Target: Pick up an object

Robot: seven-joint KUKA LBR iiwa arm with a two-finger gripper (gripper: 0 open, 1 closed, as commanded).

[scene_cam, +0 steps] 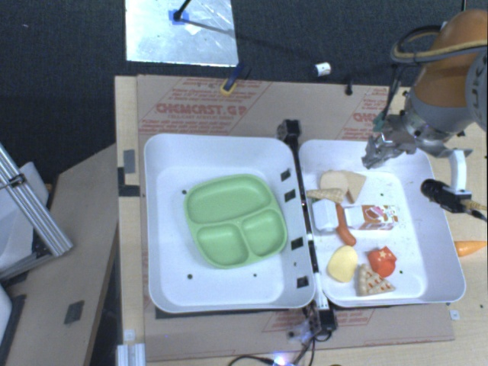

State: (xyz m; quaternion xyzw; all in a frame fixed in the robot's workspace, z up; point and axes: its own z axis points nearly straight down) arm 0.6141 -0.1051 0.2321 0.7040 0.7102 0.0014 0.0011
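Note:
The right bin [427, 280] holds several toy foods: a tan bread slice [342, 181], a waffle cone piece [325, 195], a white block [324, 216], an orange sausage [345, 228], a small carton [378, 216], a yellow lemon-like piece [342, 263], a red pepper [383, 260] and a pizza slice [373, 283]. My gripper [376, 153] hangs over the bin's far edge, up and to the right of the bread slice, touching none of the foods. Nothing shows between its tips.
A green divided plate [233, 219] lies in the left bin [168, 189]. An orange carrot-like piece [471, 246] lies outside the right bin on the bench. A shiny sheet [180, 21] lies beyond the bins, and a small white cap [323, 69] too.

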